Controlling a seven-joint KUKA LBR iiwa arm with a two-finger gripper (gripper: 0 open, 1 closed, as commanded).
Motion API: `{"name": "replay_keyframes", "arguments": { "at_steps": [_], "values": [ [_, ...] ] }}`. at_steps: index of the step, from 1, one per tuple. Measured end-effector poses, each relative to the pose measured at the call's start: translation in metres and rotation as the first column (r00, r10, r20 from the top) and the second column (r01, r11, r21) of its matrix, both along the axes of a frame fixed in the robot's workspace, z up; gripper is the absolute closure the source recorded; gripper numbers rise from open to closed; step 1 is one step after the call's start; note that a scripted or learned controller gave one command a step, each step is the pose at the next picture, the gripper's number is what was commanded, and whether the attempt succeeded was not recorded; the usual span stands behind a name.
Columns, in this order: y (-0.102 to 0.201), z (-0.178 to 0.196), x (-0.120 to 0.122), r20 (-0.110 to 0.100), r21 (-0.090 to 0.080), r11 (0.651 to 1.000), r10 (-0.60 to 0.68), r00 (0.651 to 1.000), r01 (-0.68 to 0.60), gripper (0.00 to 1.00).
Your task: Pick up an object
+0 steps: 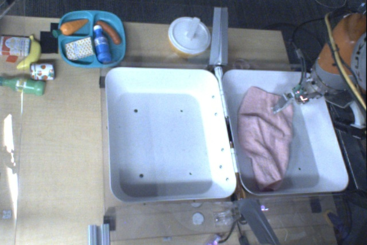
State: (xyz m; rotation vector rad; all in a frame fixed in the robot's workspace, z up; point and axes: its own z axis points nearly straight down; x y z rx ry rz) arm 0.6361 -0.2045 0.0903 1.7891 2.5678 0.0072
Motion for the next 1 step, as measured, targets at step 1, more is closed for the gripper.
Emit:
{"name": "replay_keyframes", "arguments": {
  "at_steps": [1],
  "values": [
    [0.0001, 0.0002, -0.0395, 0.002, -0.002, 0.995, 0.098, 0.995, -0.098, 0.00]
  ]
}}
